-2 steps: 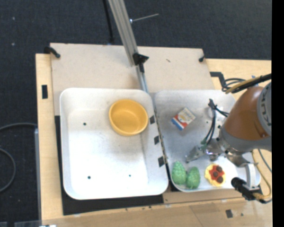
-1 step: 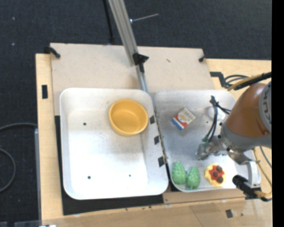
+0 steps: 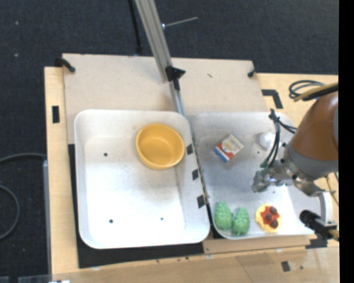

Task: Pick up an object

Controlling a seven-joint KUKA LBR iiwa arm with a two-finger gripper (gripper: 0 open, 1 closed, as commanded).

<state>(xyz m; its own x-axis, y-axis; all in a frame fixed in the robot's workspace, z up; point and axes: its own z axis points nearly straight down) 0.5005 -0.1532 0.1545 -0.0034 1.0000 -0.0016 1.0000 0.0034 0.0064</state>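
Note:
My gripper [image 3: 261,180] hangs over the right bin [image 3: 236,175], toward its right side, under the orange band of the arm. A small white box with red and blue print [image 3: 228,147] lies to its upper left. Two green knobbly objects [image 3: 231,218] sit at the bin's front edge, below and left of the gripper. A yellow item with red spots [image 3: 268,217] lies just below the gripper. A pale round object [image 3: 264,139] rests near the bin's far right. Nothing is visibly held.
A yellow bowl [image 3: 160,145] stands in the left bin [image 3: 106,187], near its far right corner. A metal pole [image 3: 156,40] slants down to the divider between the bins. Cables [image 3: 307,89] lie on the bench at right.

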